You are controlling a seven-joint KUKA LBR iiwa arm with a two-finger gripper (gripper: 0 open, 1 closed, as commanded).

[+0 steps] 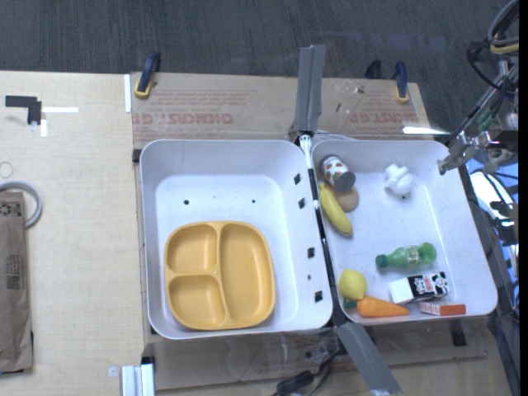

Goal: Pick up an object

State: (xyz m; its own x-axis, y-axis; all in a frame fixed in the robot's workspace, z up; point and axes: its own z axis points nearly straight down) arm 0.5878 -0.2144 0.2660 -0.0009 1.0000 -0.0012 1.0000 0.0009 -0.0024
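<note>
The right bin (462, 221) holds several objects. A banana (336, 209) lies by its left wall, with a small printed can (337, 172) and a brown round piece (349, 200) next to it. A white crumpled item (399, 180) sits at the back. A green bottle (407, 256) lies on its side. Along the front are a lemon (352, 285), a carrot (381, 308), a black-and-white carton (421, 287) and a small red box (443, 309). My gripper (464, 148) hangs above the right bin's far right corner, apart from every object.
The left bin (157, 221) holds a yellow divided plate (220, 272). A grey divider bar (308, 97) runs between the bins at the back. Cables (499, 31) hang at the upper right. A brown paper bag (12, 279) lies on the bench far left.
</note>
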